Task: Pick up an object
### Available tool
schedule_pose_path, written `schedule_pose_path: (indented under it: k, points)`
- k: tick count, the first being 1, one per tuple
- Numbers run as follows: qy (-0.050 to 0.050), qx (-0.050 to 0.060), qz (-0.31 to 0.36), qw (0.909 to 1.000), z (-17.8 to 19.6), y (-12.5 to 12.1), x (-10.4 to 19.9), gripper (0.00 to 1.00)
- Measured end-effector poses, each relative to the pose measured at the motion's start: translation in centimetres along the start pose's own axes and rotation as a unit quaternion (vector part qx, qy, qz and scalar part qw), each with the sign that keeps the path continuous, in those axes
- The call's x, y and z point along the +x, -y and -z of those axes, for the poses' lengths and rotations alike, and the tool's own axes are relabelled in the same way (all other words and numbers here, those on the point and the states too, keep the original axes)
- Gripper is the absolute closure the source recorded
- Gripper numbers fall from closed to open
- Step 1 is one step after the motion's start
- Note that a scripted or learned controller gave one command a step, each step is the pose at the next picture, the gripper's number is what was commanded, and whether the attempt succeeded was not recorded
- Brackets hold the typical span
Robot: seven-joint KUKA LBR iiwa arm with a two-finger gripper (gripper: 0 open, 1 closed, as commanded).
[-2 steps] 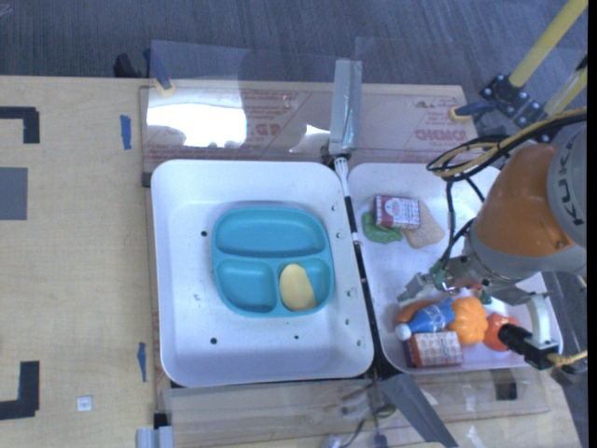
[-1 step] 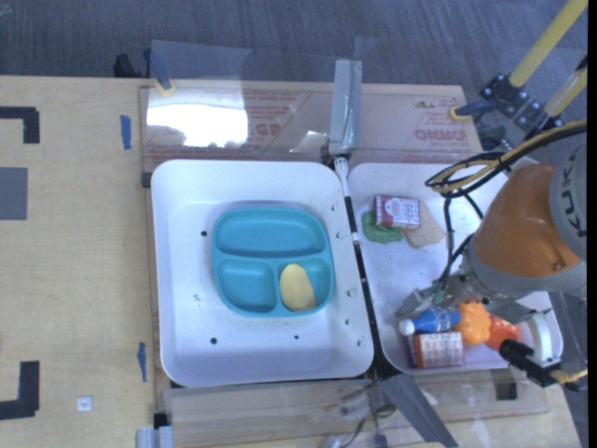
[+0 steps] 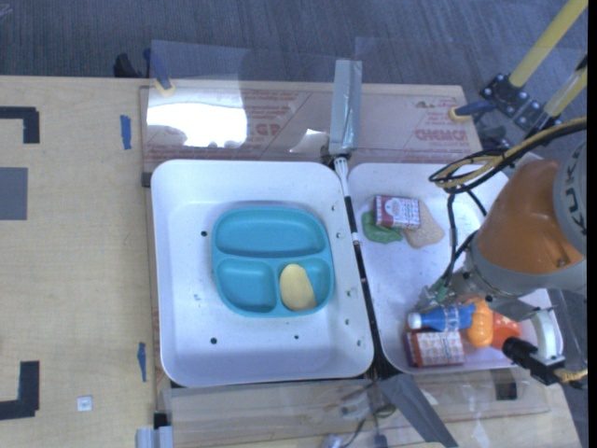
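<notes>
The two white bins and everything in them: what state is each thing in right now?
Left white bin: holds the tray.
Turquoise three-compartment plastic tray: lying flat, right way up.
Yellow oval object: lying in the tray's lower right compartment.
Right white bin: holds several items.
Red and white packet: lying flat at the far end.
Orange bottle with blue label: on its side.
Red can: on its side beside the bottle.
</notes>
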State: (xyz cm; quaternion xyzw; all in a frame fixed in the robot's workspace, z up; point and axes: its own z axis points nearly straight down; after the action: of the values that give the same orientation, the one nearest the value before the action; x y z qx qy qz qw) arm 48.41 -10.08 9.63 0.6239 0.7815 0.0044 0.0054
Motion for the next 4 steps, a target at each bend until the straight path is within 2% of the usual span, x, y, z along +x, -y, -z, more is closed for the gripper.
schedule_pose_path:
  k: [1, 2, 3, 4]
  points:
    - [-0.002, 0.006, -0.054, 0.9985, 13.9, -6.4, 4.1, 1.00]
    - [0.000, 0.006, -0.024, 0.9997, 24.8, -4.0, -2.5, 1.00]
    - [-0.001, 0.009, -0.023, 0.9997, 24.4, -4.0, -2.3, 0.00]
    - [-0.003, 0.012, -0.012, 0.9998, 14.6, -1.4, -4.2, 0.00]
